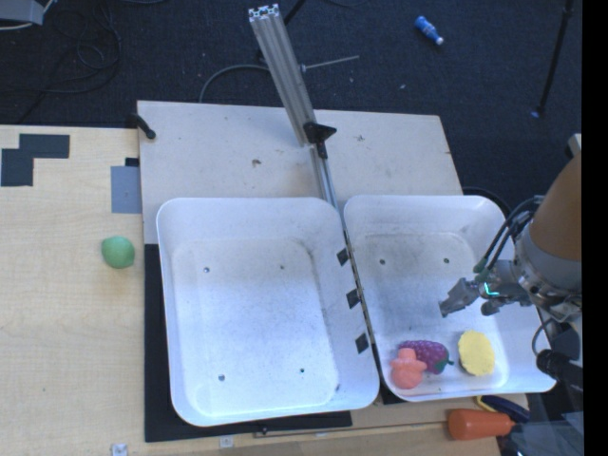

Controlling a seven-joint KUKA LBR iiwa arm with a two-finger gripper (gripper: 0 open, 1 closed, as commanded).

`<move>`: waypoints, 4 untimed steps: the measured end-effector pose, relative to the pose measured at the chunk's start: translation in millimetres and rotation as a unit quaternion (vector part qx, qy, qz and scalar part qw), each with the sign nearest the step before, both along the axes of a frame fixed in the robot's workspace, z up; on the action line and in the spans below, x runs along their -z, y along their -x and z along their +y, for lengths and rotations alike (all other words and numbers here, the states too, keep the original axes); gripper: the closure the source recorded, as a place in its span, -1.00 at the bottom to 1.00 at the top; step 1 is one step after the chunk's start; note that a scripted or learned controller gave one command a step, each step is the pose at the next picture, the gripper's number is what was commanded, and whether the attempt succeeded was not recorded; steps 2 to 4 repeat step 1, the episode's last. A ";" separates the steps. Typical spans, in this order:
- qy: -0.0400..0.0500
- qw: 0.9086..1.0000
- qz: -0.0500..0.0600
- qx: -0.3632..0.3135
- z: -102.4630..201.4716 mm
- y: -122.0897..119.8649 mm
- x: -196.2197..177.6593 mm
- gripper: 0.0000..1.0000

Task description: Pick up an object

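Gripper (460,297) hangs low over right white plastic bin (418,212), lower right of frame, nothing seen between fingers; cannot tell how far open. Advise: centre over yellow rounded lumpy toy (477,352) w/ clearance from bin wall, then descend. Toy sits in bin's lower-right corner, near purple grape-like toy (427,352).

Matt white plastic bins (249,218), floors speckled grey with scuffs. Pale wood-grain bench top (57,331), smooth. Ribbed bare-metal extrusion rail (283,74), dull sheen. Matt yellow toy (477,352), bumpy purple grape cluster (427,352), smooth orange-pink piece (408,370). Carpet-like dark floor (475,84).
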State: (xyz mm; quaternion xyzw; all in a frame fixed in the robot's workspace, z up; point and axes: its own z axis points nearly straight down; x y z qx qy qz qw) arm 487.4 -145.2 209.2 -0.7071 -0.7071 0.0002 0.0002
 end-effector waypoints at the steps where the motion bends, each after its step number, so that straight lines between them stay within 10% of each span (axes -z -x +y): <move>1: 0.000 1.000 0.000 0.000 0.0 0.0 0.0 -1.00; 4: 0.000 1.000 0.000 0.000 0.0 0.0 0.0 -1.00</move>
